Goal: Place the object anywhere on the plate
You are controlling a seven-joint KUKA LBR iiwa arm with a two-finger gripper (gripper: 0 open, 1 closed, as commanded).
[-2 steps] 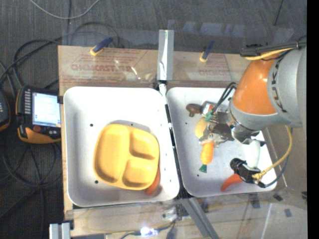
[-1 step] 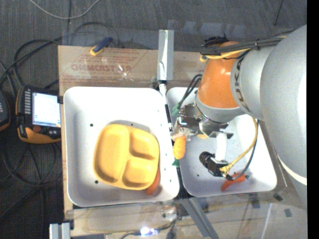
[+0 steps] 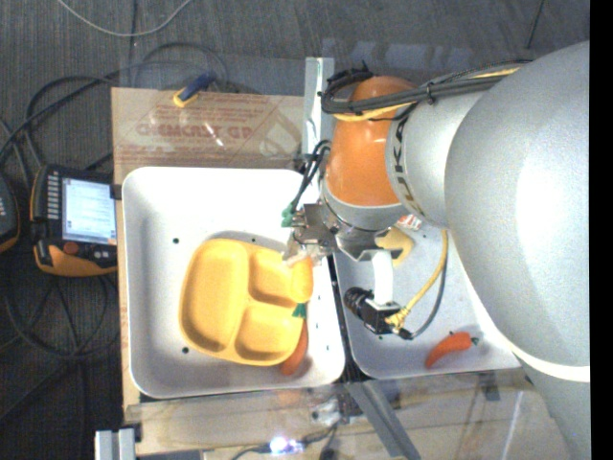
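A yellow lemon-like fruit (image 3: pixel 300 278) sits at the right edge of the yellow divided plate (image 3: pixel 222 300) in the left bin (image 3: pixel 153 209), just under my gripper (image 3: pixel 303 245). An orange carrot (image 3: pixel 450 348) lies in the right bin (image 3: pixel 460 300).

Dark grey carpet floor (image 3: pixel 239 17), loose cables (image 3: pixel 96 12), wooden bench board (image 3: pixel 215 132), teach pendant (image 3: pixel 77 218) left.
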